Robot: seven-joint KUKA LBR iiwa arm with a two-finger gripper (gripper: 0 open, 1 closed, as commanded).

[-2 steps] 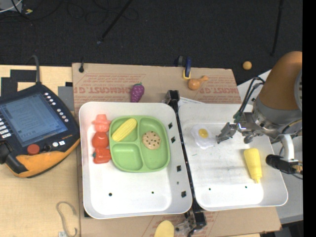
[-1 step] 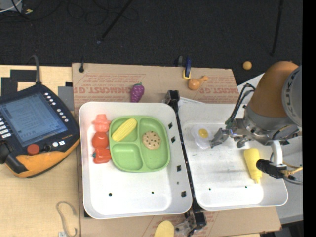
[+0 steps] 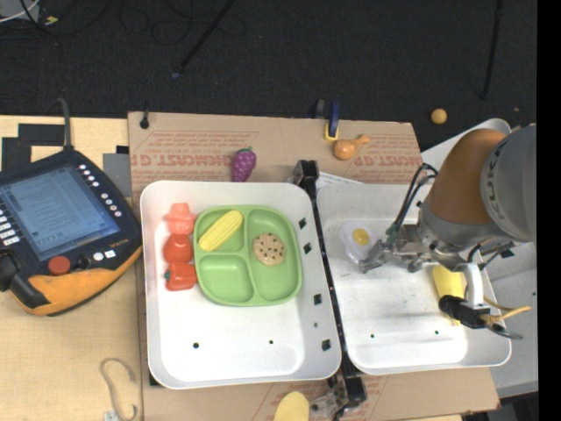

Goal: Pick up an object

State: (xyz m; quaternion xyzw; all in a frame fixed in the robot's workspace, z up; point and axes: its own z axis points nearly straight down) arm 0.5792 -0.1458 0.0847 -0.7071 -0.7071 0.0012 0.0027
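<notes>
Nearest me, the fried egg lies just left of my jaws; whether they're open, I cannot tell.

yellow object cut off at bottom edge, arm cropped at right

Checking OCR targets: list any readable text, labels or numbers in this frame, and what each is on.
Red print on the cardboard sheet, upside down from this view: too blurred to read reliably.
Screen of the teach pendant: lines of text, too small to read.
No other readable text.
</notes>
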